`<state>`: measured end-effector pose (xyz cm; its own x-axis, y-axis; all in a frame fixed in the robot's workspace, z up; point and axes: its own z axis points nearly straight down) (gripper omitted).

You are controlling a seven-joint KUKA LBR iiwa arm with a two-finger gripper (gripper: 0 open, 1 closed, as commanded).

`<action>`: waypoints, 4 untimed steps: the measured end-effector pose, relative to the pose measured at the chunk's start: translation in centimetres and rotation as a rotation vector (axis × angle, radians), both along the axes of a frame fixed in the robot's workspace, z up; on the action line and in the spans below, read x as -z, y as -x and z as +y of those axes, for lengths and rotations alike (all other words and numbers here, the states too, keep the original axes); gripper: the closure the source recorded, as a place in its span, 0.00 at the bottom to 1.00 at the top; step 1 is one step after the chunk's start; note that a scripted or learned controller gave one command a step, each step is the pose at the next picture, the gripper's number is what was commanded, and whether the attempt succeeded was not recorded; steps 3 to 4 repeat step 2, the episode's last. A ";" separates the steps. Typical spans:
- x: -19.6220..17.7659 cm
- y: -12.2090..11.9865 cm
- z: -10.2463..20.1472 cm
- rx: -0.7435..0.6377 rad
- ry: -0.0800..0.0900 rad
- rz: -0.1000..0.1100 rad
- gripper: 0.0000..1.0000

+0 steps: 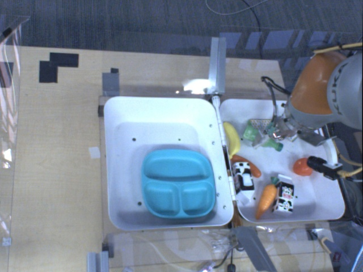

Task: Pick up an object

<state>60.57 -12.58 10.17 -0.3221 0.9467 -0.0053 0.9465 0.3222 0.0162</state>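
Observation:
My gripper (276, 132) hangs low over the upper middle of the right bin (326, 208). Just beside it lie a green piece (250, 132) on its left and a smaller green piece (276, 146) right below it, with something pale and glassy between them. I cannot tell whether the gripper touches either one. A yellow banana (230, 138) lies along the bin's left wall. Lower down are a black-and-white cow toy (244, 175), an orange-red piece (254, 169), an orange carrot (266, 200), a black-and-white carton (285, 197) and a red tomato (302, 167).
The left bin (125, 123) holds a blue divided plate (178, 183) in its lower half. A metal post (218, 61) stands at the back between the two bins. The arm's orange band (312, 86) looms over the right bin's back right corner.

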 end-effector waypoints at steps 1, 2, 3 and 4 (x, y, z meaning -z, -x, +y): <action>-13.8 -2.2 4.9 0.044 0.000 0.007 1.00; -11.2 -6.5 8.0 -0.153 0.002 0.008 1.00; -11.2 -6.5 8.0 -0.153 0.002 0.008 1.00; -11.2 -6.5 8.0 -0.153 0.002 0.008 1.00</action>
